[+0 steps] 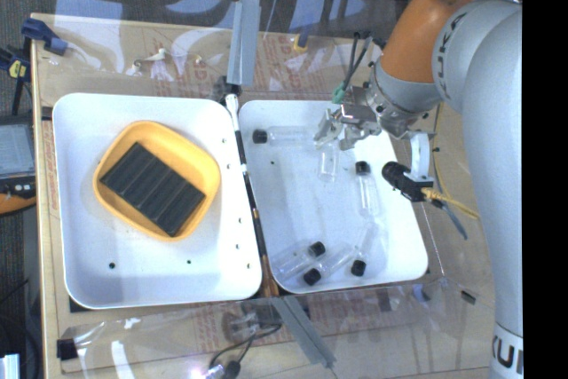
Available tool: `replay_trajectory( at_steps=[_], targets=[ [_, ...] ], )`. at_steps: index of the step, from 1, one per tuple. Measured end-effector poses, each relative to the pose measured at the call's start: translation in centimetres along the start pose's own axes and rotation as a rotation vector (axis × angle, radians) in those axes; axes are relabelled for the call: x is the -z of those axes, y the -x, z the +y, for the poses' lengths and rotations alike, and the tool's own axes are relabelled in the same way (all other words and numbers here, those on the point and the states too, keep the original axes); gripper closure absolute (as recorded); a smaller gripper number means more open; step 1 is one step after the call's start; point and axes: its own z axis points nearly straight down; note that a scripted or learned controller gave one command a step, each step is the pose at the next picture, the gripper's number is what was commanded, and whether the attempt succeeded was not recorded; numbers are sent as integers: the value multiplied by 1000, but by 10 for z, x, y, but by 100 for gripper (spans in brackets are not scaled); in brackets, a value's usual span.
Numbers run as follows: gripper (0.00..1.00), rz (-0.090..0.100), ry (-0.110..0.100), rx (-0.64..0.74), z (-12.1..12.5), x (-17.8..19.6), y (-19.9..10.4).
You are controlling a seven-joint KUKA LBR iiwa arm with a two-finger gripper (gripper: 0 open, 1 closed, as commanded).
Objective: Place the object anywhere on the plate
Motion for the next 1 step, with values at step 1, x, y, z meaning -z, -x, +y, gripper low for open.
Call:
replay_trajectory(
  at_steps=[1],
  targets=[
    [100,0,-3,105,-5,2,-74]
  ],
)
